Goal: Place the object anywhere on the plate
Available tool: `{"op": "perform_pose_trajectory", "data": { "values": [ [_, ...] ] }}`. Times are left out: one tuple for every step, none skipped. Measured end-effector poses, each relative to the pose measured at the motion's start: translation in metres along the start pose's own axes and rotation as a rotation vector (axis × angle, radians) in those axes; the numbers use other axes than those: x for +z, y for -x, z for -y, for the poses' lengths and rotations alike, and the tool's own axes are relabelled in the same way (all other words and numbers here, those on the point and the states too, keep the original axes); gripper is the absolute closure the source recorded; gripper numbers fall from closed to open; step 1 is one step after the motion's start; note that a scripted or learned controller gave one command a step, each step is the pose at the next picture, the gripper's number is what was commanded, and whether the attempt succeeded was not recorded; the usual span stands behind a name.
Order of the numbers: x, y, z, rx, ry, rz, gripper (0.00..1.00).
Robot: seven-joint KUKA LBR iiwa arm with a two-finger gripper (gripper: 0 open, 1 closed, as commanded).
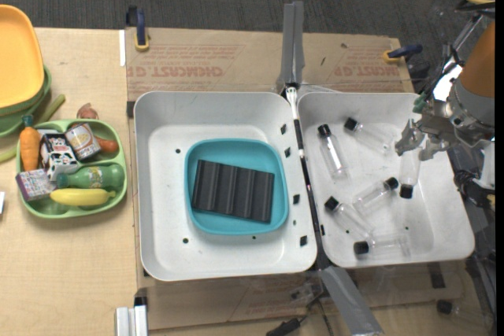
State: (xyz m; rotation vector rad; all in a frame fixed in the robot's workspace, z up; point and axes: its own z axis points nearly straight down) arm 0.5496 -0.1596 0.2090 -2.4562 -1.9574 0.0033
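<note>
Hovering over the right bin's (441, 244) far right side, the hand (419, 142) hangs low above clear vials; whether it is open, closed or gripping one I cannot tell. A black-capped vial (408, 173) stands upright just beneath it, likely the object being picked. Other vials (331, 149) lie scattered on their sides across that bin. In the left bin (157, 169) sits the teal plate (197, 161), already carrying a dark ribbed block (233, 189), its rim free for the drop.
</note>
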Motion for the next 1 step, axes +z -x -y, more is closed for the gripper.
{"op": "perform_pose_trajectory", "data": {
  "values": [
    [0.0000,0.0000,0.0000,0.000,0.000,0.000,0.00]
  ]
}}
